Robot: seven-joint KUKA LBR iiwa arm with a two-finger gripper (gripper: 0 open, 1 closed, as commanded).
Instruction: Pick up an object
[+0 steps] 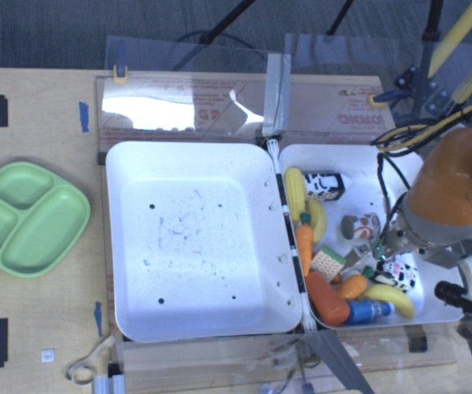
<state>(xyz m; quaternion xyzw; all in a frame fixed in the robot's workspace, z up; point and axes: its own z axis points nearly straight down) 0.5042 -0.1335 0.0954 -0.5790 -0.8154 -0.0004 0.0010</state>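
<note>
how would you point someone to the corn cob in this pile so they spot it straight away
Start at the right white bin, where the toys are heaped along its left wall. At the far end of that row, nearest the back of the bench, lies the corn cob. It is pale yellow and ridged, lying lengthwise beside a black-and-white cow-patterned piece, unlike the smooth orange carrot below it.

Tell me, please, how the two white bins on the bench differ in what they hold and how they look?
The left bin shows a bare white floor with faint bluish scribbles and a few dark dots, while the right bin holds toy food: corn, a carrot and a banana. The arm reaches into the right bin, not the left bin. Both are shallow, white and set side by side.
</note>
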